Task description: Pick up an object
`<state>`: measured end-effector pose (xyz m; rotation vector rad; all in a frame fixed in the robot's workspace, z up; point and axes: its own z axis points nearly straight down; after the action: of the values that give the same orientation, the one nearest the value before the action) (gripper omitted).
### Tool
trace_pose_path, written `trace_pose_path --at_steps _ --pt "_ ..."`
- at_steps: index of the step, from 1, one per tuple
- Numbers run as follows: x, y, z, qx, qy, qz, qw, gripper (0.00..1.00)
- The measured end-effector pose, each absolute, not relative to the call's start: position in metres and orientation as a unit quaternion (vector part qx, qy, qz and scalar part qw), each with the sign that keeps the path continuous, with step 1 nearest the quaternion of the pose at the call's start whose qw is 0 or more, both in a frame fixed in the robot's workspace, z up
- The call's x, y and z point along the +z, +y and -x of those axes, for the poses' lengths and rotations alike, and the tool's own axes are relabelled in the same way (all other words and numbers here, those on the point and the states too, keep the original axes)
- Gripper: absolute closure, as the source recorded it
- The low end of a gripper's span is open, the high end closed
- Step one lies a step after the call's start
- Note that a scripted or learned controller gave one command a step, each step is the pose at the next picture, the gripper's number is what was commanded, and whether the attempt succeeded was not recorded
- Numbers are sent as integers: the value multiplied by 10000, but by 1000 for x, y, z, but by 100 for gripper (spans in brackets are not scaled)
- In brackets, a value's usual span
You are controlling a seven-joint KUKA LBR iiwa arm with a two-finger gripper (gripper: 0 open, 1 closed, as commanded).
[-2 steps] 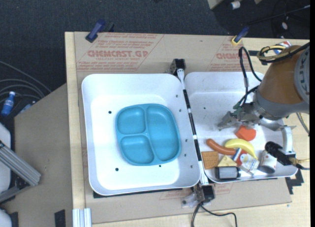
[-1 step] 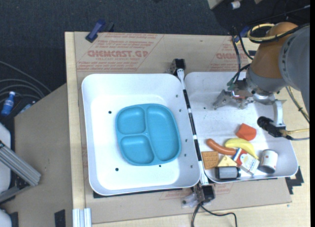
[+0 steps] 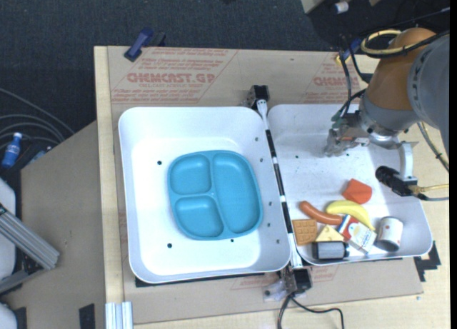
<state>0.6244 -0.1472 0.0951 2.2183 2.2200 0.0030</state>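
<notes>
My gripper [image 3: 341, 142] hangs low over the far part of the right bin [image 3: 307, 124], above bare white floor, with nothing seen in it. The toy food lies in a heap at that bin's near end, well in front of the gripper. In the heap are an orange piece [image 3: 358, 191], a yellow banana [image 3: 348, 210], a red sausage [image 3: 318, 213], a brown cracker [image 3: 305, 231], a cheese wedge [image 3: 328, 235], a black block [image 3: 329, 250], a small carton [image 3: 360, 235] and a silver can [image 3: 389, 233].
The left bin [image 3: 143, 135] holds a blue divided plate [image 3: 214, 193]. A black clip [image 3: 258, 95] sits at the far end of the rim between the bins. The arm's orange band [image 3: 400, 71] and cables hang over the right bin's far right corner.
</notes>
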Motion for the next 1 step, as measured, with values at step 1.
trace_pose_path --at_steps 1 --pt "95 -147 -624 9 7073 -7069 14 0"
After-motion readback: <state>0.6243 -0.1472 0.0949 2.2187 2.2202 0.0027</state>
